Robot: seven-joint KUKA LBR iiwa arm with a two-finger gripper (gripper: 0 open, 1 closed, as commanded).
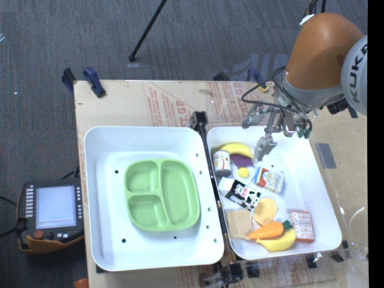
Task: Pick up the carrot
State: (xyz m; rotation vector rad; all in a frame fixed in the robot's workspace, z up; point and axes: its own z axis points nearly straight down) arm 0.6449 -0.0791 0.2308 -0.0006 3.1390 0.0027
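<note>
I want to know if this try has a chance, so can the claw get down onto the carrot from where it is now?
Probably yes. The carrot lies on top at the near end of the right bin, uncovered from above. The claw hangs over the far end. A yellow banana touching it could crowd the grasp.

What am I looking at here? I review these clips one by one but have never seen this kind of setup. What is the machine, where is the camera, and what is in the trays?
One fixed camera looks down at a slant on a bench. The grey and orange shape at upper right is a robot arm; its end effector hangs over the right bin, near the far end, with nothing visibly held. The left bin holds a green divided plate. The right bin holds toy food: the carrot it is meant to pick up lies at the near end, against a yellow banana, with small boxes, a can and another banana farther back. The device on the floor at left is a handheld control screen.
</note>
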